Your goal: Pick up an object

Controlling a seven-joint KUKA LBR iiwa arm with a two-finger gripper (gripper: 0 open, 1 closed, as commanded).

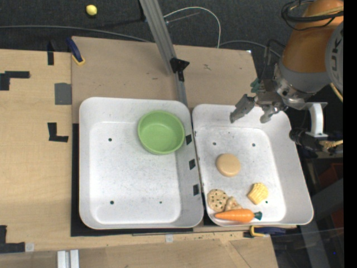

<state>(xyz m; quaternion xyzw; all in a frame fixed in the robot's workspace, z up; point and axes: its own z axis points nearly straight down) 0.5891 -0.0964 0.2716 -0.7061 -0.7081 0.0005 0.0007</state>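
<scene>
My gripper (255, 112) hangs over the far edge of the right bin (281, 149), its two fingers spread apart with nothing between them. Below it in that bin lie a round tan bun (228, 164), a yellow corn piece (257, 193), a brown cookie (216, 197) and an orange carrot (236, 216) along the near wall. A green bowl (161, 132) sits upright in the left bin (106, 166), near its far right corner.
A grey metal pole (160, 29) slants across the bench toward the gap between the bins. A small yellow ball (91, 9) lies on the dark floor at the far left. Cables loop behind the right bin.
</scene>
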